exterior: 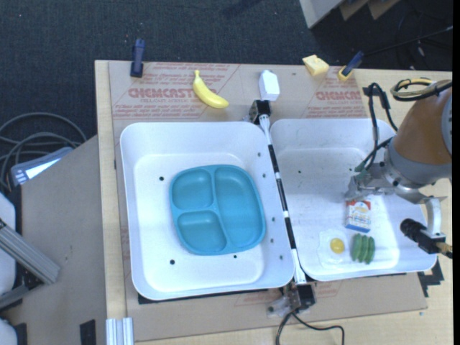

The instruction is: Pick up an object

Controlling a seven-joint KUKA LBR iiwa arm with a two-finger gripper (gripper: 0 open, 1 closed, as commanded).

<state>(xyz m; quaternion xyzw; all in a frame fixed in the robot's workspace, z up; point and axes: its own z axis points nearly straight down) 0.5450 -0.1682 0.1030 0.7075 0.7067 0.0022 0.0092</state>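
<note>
The gripper (pixel 361 190) is hanging low over the right bin (pixel 316 149), just above a small carton (pixel 359 215) with a red top — I cannot tell its state. The carton is lying on the bin floor. Near it, a fried egg toy (pixel 335 246) and a green vegetable piece (pixel 363 248) are resting side by side. A blue divided plate (pixel 216 208) is sitting in the left bin (pixel 144 192).

Robotics lab. KUKA arm (pixel 424 139) at a cardboard-topped bench (pixel 165 92) with two white bins (pixel 136 149) side by side, loose cables (pixel 29 139) on dark carpet (pixel 72 20) at left, aluminium extrusion (pixel 29 254) near left corner, toy banana (pixel 208 92) on the far edge.
</note>
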